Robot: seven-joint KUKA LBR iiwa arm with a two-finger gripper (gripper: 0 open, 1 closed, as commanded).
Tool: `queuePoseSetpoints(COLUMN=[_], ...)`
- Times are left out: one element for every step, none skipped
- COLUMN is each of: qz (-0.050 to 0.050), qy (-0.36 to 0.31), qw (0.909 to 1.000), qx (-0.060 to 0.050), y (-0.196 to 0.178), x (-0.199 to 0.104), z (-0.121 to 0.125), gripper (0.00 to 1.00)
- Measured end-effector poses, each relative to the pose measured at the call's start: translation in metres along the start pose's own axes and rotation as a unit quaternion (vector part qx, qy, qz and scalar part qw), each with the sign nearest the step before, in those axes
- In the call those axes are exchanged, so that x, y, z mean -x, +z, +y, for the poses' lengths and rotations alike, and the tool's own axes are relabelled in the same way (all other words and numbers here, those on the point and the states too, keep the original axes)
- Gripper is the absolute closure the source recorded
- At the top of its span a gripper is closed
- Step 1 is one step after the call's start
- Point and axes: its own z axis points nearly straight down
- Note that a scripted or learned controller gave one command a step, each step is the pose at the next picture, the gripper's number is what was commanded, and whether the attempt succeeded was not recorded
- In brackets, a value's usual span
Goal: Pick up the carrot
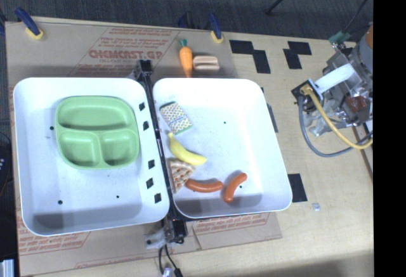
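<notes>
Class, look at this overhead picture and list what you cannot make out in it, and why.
- Arm: cut off by the camera view's right side; its tip is lost among cables.
- Packet: print too small to read.
- Waffle: partly hidden under the banana and bin rim.
- Carrot: lies outside the bins; too small for surface detail.

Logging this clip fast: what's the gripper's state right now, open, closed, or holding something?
Gripper: cannot be told; it sits off to the right of both bins, well away from the carrot, which lies on the bench above the right bin.
</notes>
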Motion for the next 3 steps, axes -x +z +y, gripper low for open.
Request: queuePoseSetpoints(qz=[-0.002,0.0,-0.002], qy=[-0.007,0.003,0.013], qw=[1.0,1.0,0.9999], qx=[-0.001,0.0,-0.001], y=[0.1,0.033,0.159], x=[-0.008,-0.002,-0.016], z=[-0.036,-0.01,-0.069], gripper=[1.0,1.0,1.0])
